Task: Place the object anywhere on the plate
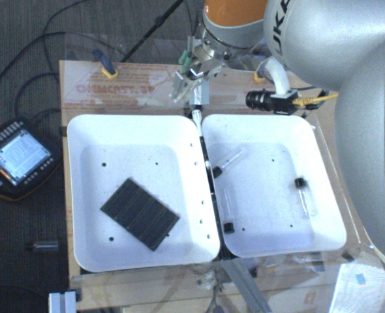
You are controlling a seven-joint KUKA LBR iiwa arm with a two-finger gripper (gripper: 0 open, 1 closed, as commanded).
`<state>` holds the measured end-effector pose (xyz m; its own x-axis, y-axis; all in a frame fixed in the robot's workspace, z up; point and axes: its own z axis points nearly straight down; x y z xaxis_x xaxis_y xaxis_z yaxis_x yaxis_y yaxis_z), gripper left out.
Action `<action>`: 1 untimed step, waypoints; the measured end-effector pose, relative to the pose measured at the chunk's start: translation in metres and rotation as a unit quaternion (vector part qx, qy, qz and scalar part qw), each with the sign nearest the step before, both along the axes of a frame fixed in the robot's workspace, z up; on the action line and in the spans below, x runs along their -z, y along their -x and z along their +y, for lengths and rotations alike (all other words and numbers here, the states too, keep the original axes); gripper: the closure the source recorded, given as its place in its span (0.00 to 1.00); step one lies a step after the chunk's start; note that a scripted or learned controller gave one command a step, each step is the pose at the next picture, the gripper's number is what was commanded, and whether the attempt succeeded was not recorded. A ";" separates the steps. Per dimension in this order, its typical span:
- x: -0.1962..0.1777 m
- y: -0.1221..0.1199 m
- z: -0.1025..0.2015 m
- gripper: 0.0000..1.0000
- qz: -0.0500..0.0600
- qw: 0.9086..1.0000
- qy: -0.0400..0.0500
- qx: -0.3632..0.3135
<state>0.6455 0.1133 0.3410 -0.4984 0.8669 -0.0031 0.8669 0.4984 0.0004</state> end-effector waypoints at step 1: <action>-0.068 -0.024 0.045 1.00 0.000 0.993 0.000 -0.119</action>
